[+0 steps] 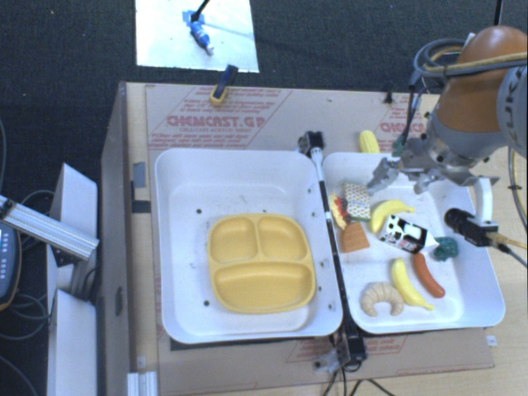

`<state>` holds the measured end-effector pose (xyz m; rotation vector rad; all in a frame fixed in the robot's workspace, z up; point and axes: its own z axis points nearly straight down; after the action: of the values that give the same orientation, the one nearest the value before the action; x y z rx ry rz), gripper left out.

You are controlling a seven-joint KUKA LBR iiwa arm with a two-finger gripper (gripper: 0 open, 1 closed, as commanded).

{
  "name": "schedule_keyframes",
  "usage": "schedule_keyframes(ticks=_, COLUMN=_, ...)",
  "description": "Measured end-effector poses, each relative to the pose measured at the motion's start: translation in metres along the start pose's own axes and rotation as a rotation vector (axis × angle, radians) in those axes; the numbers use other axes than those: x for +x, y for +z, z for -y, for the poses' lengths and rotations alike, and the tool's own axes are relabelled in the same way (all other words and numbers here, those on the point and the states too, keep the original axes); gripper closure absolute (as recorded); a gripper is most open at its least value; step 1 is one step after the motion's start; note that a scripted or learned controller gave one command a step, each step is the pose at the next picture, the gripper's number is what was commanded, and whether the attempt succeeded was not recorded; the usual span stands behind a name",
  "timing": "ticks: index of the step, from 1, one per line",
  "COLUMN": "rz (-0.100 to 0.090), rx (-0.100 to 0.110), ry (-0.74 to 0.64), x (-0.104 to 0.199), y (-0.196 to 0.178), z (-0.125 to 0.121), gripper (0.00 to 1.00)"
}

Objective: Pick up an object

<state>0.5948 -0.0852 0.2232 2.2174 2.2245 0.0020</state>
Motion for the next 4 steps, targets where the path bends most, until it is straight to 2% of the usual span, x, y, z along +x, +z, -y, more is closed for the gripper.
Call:
schedule_keyframes(ticks=1, rz=0.001, rx=0.002, ry=0.002, x=-0.028, y=0.056, z=0.011, gripper=0.00)
schedule_keyframes(ticks=2, rz=0.003, rx=-0.008, ry=0.002, x=-0.053, y=0.134, z=-0.019, gripper=0.00)
schedule_keyframes(ticks=3, rz=0.005, rx=-0.017, ry=0.004, x=-0.039, y=0.133, z=0.010, gripper=0.00)
schedule_keyframes(ticks=4, rz=0.003, rx=-0.014, ry=0.002, x=-0.039, y=0.123, z=0.010, gripper=1.00)
